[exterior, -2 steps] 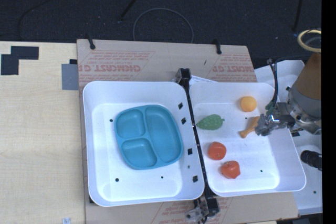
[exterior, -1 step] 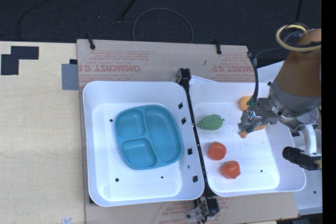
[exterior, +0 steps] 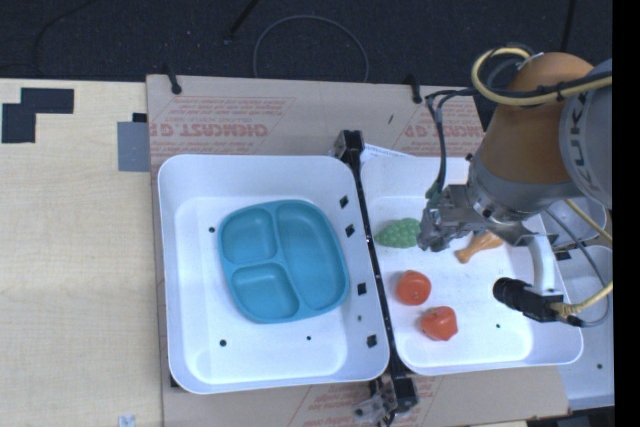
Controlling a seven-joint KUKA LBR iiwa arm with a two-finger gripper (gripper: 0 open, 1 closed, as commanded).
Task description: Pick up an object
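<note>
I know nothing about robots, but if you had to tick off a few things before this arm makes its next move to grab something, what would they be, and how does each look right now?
1. Objects within reach in the right bin: ok. A green piece, two red pieces and an orange piece lie there.
2. Gripper over a target: ok, it sits right beside the green piece.
3. Something between the fingers: cannot tell, the wrist hides them.
4. Red pieces spaced apart: ok, a gap shows.
5. Left bin: holds a blue divided tray, away from the arm: ok.
</note>
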